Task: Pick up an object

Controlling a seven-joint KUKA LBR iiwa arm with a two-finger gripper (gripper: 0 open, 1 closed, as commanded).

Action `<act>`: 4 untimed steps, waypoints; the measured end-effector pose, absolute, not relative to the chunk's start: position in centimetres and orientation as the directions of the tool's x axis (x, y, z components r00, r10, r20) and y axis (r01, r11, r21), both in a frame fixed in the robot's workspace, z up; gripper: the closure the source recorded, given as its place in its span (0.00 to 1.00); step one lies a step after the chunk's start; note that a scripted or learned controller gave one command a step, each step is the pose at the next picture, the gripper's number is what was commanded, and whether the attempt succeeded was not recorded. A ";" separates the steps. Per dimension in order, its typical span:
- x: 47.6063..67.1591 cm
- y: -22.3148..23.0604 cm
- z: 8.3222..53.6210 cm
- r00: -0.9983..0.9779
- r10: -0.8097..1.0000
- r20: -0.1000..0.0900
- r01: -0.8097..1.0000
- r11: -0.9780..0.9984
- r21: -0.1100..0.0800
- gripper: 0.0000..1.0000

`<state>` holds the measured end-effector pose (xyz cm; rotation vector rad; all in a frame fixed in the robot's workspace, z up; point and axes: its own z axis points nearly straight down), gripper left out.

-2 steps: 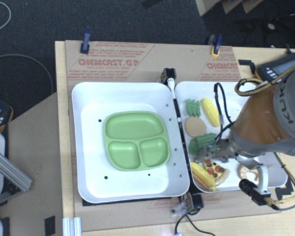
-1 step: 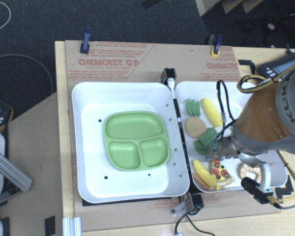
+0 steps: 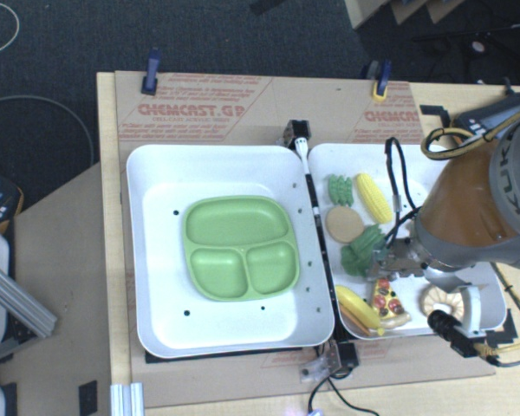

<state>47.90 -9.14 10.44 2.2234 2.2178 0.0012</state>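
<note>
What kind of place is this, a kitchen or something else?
Probably a robotics lab, not a kitchen: a robot arm reaches over white bins of toy food clamped on a workbench with loose cables.

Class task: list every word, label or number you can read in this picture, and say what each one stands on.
"CHEMCAST G P": red print on the brown board behind the left bin, repeated faintly across it.
Finer red lines beneath it: too small to read.
Red print on the board behind the right bin: too blurred to read.
</note>
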 end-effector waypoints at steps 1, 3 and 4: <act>47.9 -9.1 11.4 0.003 1.000 -0.001 1.000 -0.003 0.003 1.00; 48.0 -9.1 13.4 0.003 1.000 -0.003 1.000 -0.003 0.006 1.00; 48.0 -9.1 14.3 0.003 1.000 -0.004 1.000 -0.003 0.008 1.00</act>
